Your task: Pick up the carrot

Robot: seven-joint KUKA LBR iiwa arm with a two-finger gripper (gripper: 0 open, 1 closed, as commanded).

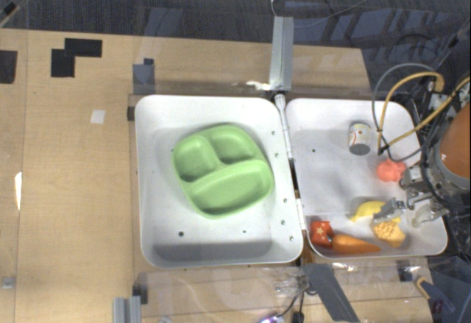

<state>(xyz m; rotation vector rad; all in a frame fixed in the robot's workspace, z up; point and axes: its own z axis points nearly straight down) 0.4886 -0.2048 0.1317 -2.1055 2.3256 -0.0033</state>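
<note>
The wooden table point(73, 189) holds two white bins point(213, 112). The carrot point(355, 244) lies in the right one; the claw point(413, 205) is too blurry to tell.

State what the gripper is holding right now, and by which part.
Nothing visibly. The gripper hangs over the right bin, above the yellow items; the carrot lies apart at the bin's front edge, untouched.

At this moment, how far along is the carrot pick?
Nothing looks done: the carrot lies on the floor of the right bin, by its near wall, beside a red item. In hand: the gripper is low at the bin's right side, near a yellow item and a corn-like piece, with nothing seen between its fingers. Left: reach the carrot, grip it, lift it.
</note>
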